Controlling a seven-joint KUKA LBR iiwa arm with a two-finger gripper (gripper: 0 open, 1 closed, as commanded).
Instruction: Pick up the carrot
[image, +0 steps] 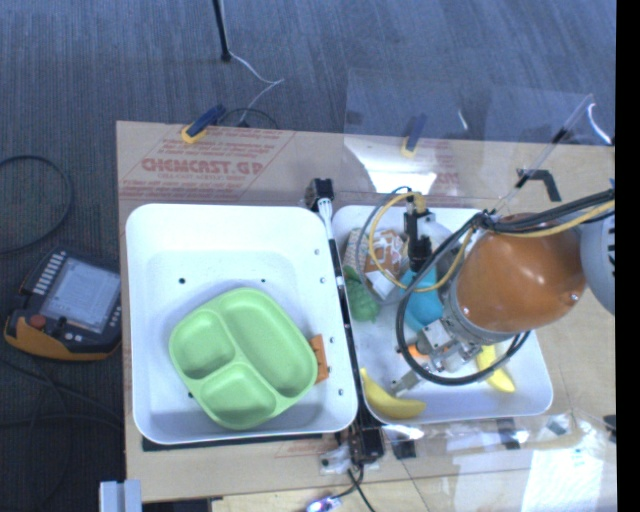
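Note:
A small orange carrot (318, 357) lies in the left bin (160, 240), wedged between the green divided plate (242, 355) and the bin's right wall. My gripper (418, 362) hangs low in the right bin (530, 400), below the orange wrist band (520, 280), roughly a hand's width to the right of the carrot and across the wall between the bins. The wrist and looping cables hide most of it. A small orange patch (410, 350) shows beside the gripper; I cannot tell what it is.
In the right bin a banana (390, 402) lies at the front left and another yellow piece (498, 377) at the front right. A green item (360, 300), a blue item (427, 303) and a clear-wrapped packet (383, 255) sit farther back. A teach pendant (70, 305) rests left of the bench.

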